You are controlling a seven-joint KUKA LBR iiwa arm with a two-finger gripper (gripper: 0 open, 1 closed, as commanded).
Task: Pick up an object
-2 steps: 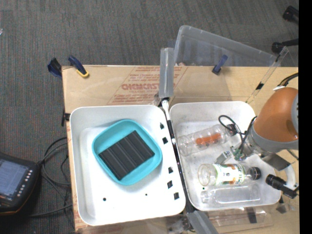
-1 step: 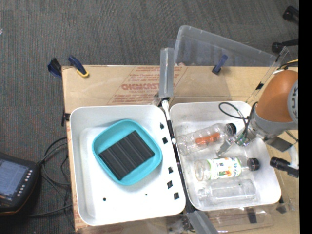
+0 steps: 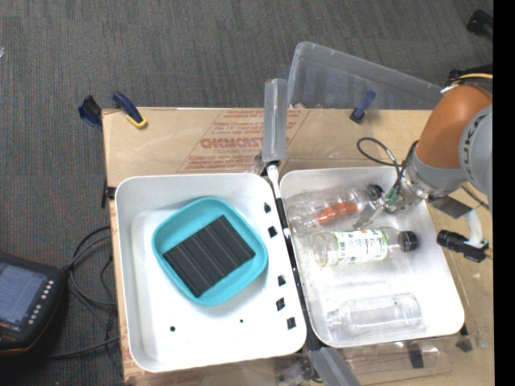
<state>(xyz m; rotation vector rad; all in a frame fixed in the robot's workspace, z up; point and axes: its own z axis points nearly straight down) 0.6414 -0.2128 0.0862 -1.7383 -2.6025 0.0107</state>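
A grey arm with an orange band reaches in from the right over the right bin, its jaws low at the bin's upper middle, just beside the cap end of a clear bottle with an orange label. Three bottles lie on their sides here, roughly parallel across the bin floor (loose and unstacked, presumably so that any one can be taken from above): the orange-label bottle at the top, a green-label bottle with a dark cap just below it, and a plain clear bottle near the front wall, well apart from the other two.

The nearest candidate, the orange-label bottle, lies to the left of the jaws with its dark cap end close to them; the green-label bottle lies just below and slightly left. Nothing can be seen between the jaws, and whether they stand apart or together cannot be told at this size and angle.

The left bin carries a teal tray with a dark ribbed slab resting in it, well away from the arm. Both bins sit side by side on the bench, which keeps each one within the arm's reach.
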